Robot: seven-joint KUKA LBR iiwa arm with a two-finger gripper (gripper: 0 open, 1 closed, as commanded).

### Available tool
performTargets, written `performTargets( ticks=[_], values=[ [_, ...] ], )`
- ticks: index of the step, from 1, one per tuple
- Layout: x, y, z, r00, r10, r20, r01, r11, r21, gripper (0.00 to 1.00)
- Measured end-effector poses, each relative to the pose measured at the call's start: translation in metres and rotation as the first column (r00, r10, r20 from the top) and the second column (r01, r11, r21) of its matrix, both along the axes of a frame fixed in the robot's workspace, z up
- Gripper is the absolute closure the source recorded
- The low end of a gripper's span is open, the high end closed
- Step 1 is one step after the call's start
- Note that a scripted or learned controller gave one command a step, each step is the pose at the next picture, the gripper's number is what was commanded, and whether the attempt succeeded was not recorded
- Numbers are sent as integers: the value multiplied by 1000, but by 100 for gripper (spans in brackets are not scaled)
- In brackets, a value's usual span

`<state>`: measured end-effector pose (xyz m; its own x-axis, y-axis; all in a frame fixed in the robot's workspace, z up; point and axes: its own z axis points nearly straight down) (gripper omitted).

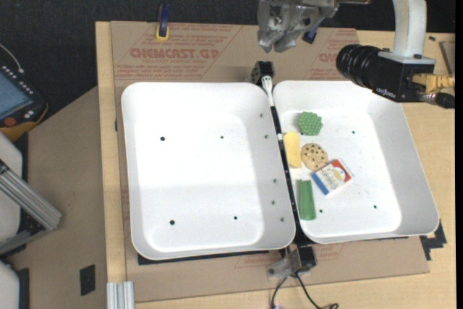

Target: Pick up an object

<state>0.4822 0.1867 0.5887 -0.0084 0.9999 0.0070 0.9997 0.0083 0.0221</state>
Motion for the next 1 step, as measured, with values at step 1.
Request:
performTargets(
  ticks=[1],
  values=[
    [0, 0, 11, 1000, 1, 3, -1, 1000, 1, 100]
  ],
)
